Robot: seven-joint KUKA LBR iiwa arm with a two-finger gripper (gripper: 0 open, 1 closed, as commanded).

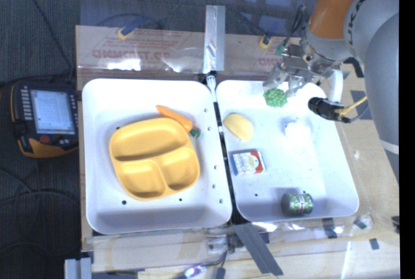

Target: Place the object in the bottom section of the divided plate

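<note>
1. We see the end effector low over the far corner of the right bin, directly above a green bumpy ball.
2. The ball sits right at its tip and looks caught between the fingers, so we judge it grasped, though the angle leaves some doubt whether it is lifted or resting on the bin floor.
3. We take this green ball to be the object of the task; it is in the right bin, well apart from the plate.
4. Other things lie in the same bin: a pale yellow lump near the divider, a small red and white packet below it, a white lump near the middle, and a green can on its side at the near edge.
5. The yellow divided plate lies in the left bin, its sections bare, with an orange carrot touching its far rim.
6. By our reckoning only the pickup is under way; the carry across the divider and the drop into the bottom section remain.
</note>
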